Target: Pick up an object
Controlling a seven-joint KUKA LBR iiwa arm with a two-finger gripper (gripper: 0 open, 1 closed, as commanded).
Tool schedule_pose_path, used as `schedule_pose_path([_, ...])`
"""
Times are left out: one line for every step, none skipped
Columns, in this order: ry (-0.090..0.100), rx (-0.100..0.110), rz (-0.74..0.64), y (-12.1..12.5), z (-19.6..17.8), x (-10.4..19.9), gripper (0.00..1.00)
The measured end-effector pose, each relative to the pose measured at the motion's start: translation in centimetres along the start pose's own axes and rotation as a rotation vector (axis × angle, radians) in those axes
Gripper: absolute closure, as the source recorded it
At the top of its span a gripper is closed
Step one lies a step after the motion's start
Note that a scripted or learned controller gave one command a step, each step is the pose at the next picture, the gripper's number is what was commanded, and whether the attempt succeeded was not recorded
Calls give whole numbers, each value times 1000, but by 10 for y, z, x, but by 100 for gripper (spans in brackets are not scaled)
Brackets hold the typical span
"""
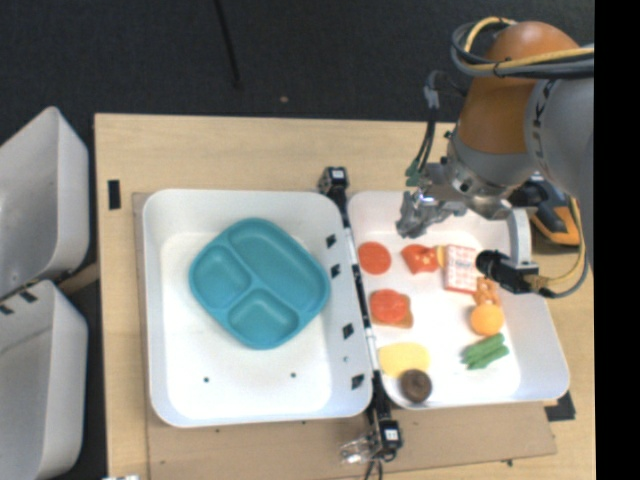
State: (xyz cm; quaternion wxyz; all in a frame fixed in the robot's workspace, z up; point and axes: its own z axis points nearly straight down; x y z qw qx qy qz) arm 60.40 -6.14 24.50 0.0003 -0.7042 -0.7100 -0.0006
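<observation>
My gripper [414, 218] hangs over the back of the right bin [530, 368], just above and behind a small red-orange piece [421, 259]. Nothing shows between its fingers. In that bin also lie an orange-red disc [374, 258], a red lumpy item [391, 308], a red-and-white packet [460, 267], an orange fruit [486, 318], a green bean-like piece [485, 352], a yellow item [403, 357] and a brown doughnut-shaped piece [414, 385].
The left bin [170, 368] holds a teal divided tray [260, 280]. A black clamp [333, 180] sits at the top of the wall between the bins. A black-and-white fixture [510, 266] juts over the right bin's right side.
</observation>
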Motion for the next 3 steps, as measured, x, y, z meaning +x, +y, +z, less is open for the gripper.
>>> schedule_pose_path([-3,1,5,18,16,16,100])
schedule_pose_path([-3,1,8,11,6,11,100])
schedule_pose_path([-3,1,5,14,1,26,100])
